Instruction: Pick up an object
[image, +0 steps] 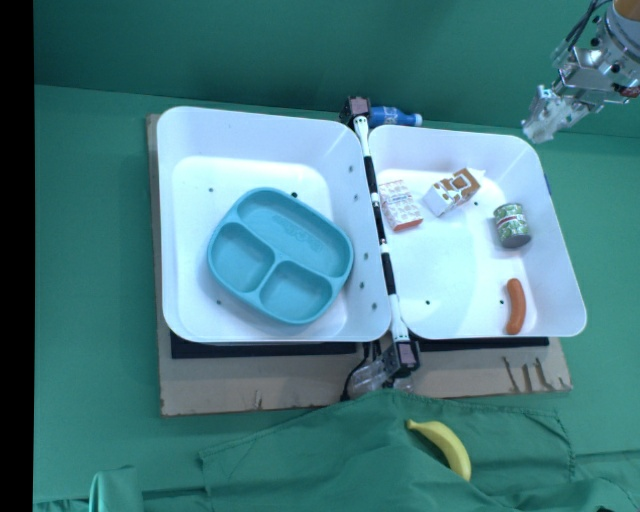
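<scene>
The right bin (560, 300) holds a small carton with orange and white print (452, 191), a flat packet with red print (399, 204), a green-labelled can lying on its side (512, 225) and an orange sausage (515, 305). My gripper (547, 113) hangs at the top right, above and beyond the far right corner of that bin, well clear of every object. Nothing sits between its fingers.
The left bin (190, 140) carries a blue divided plate (280, 256). A blue bottle (390, 117) lies behind the bins at the divider. A yellow banana (446, 445) rests on green cloth in front of the bench. Cardboard lies under both bins.
</scene>
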